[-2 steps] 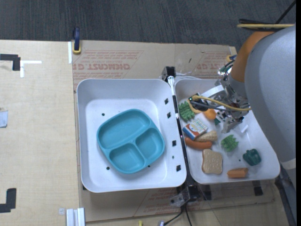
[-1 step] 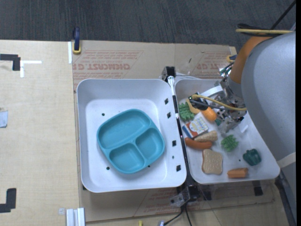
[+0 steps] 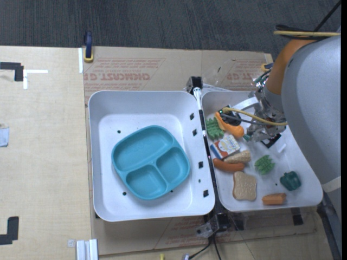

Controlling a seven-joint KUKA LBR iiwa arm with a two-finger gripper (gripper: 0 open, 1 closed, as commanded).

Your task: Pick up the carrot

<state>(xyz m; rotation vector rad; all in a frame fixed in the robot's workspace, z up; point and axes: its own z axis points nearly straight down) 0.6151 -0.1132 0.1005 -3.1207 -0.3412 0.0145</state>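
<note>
The carrot (image 3: pixel 230 124) is orange with a green leafy top (image 3: pixel 214 128). It lies in the upper left part of the right bin (image 3: pixel 303 164), close to the wall shared with the left bin. My gripper (image 3: pixel 256 129) hangs low over the right bin just to the right of the carrot's thick end, with a yellow cable looping across it. The grey arm (image 3: pixel 317 102) covers the bin's right side. Whether the gripper touches the carrot is not visible from here.
Below the carrot lie a small white carton (image 3: pixel 227 144), a bread roll (image 3: pixel 237 157), a sausage (image 3: pixel 227 166), a bread slice (image 3: pixel 244 186), broccoli (image 3: pixel 264 164), a green pepper (image 3: pixel 290 181) and an orange piece (image 3: pixel 274 199). A blue divided plate (image 3: pixel 150 162) sits in the left bin (image 3: pixel 103 145).
</note>
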